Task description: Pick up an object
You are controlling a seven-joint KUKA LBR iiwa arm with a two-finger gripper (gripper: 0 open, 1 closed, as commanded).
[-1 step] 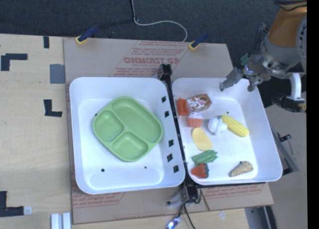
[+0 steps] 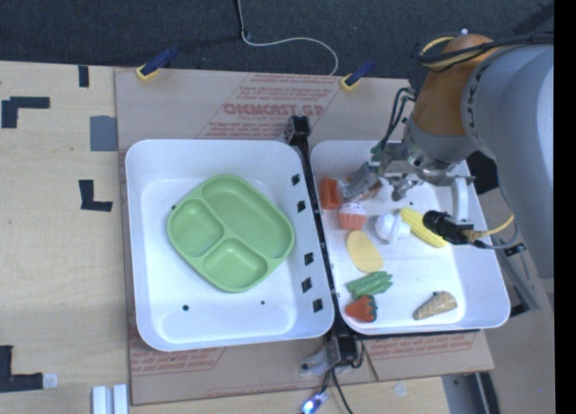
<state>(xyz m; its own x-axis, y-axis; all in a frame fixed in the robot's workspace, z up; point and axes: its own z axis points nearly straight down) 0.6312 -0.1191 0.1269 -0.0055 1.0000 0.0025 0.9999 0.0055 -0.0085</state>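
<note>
My gripper [image 2: 362, 184] hangs low over the upper left part of the right bin [image 2: 481, 309]. Just left of it lies a small orange-red block [image 2: 329, 193], and directly below it an orange and white piece [image 2: 352, 219]. A white round item [image 2: 387, 226] and a yellow banana [image 2: 421, 227] lie to the gripper's lower right. Further down are a yellow oval piece [image 2: 364, 251], a green leafy item [image 2: 370, 283], a red item [image 2: 361, 310] and a tan wedge [image 2: 435, 305]. I see nothing lifted off the bin floor.
The left bin [image 2: 148, 313] holds a green divided plate [image 2: 231, 233]. A black divider [image 2: 310, 214] runs between the two bins. The grey arm with its orange band [image 2: 445, 102] covers the right bin's upper right corner. Cables trail beside the wrist.
</note>
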